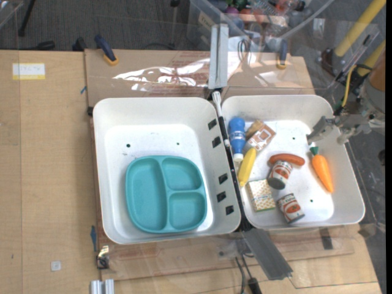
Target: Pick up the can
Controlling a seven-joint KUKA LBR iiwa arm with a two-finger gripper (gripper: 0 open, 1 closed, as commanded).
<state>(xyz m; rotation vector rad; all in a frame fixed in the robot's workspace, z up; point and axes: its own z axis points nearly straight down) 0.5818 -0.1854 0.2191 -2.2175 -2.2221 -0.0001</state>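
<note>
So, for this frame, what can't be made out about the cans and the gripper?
- Gripper, camera view: small at the right bin's edge; open or shut unreadable.
- Two cans, camera view: labels too small to read.
- Bottle, camera view: partly against the bin divider; its label is too small.
- Clear tub, camera view: cut off by the top edge; contents jumbled.

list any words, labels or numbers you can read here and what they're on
No text is sharp enough to quote.
Red-labelled can near the front: printed label, blurred.
Second can with a red and white label: print too small.
Brown carton: markings unreadable.
Small square cracker box: pattern, no legible words.
Blue bottle: label unreadable.
Pale sticker on the wooden bench: too faint.
</note>
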